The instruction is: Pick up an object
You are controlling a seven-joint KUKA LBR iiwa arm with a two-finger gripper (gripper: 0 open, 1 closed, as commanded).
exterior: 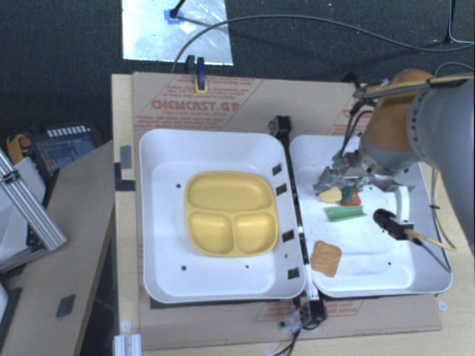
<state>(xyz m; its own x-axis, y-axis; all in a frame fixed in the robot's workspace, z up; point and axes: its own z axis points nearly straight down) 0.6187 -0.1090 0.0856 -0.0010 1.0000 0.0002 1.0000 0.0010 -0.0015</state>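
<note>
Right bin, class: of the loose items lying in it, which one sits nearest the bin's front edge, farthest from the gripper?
The flat orange-brown piece by the divider. The green stick and the yellow and red bits lie higher up, beside the gripper.

Dark carpet floor [59, 43] — shiny metal plate [177, 21] lying on it.

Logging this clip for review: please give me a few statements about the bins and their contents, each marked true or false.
1. The yellow divided tray lies in the left bin. True.
2. The green piece lies in the left bin. False: it is in the right bin.
3. The hand is over the right bin. True.
4. The tan piece rests on the tray. False: it lies on the right bin's floor.
</note>
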